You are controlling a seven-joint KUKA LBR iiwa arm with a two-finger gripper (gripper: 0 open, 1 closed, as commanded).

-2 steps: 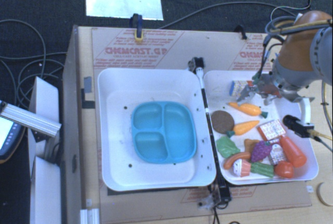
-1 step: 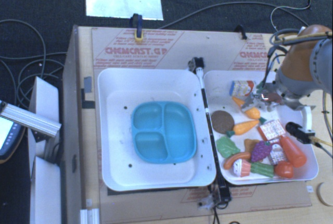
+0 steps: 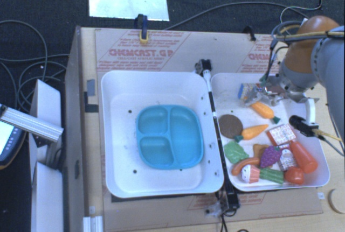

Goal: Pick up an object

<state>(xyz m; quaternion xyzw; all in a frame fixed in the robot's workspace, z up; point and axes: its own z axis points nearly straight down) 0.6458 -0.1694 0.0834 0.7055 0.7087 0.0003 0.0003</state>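
Hovering metal claw (image 3: 268, 92), grip state unclear, over glossy plastic toy carrot (image 3: 263, 110), smooth sectioned blue plate (image 3: 169, 136)

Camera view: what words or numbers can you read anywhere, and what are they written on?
"CHEMCAST GP", red print repeated on the brown paper sheet under the two bins; the copy behind the left bin reads best, the others are partly cut off or blurred.
Small card with red print in the right bin: too small to read.
Blue and white packet near the gripper: too blurred to read.
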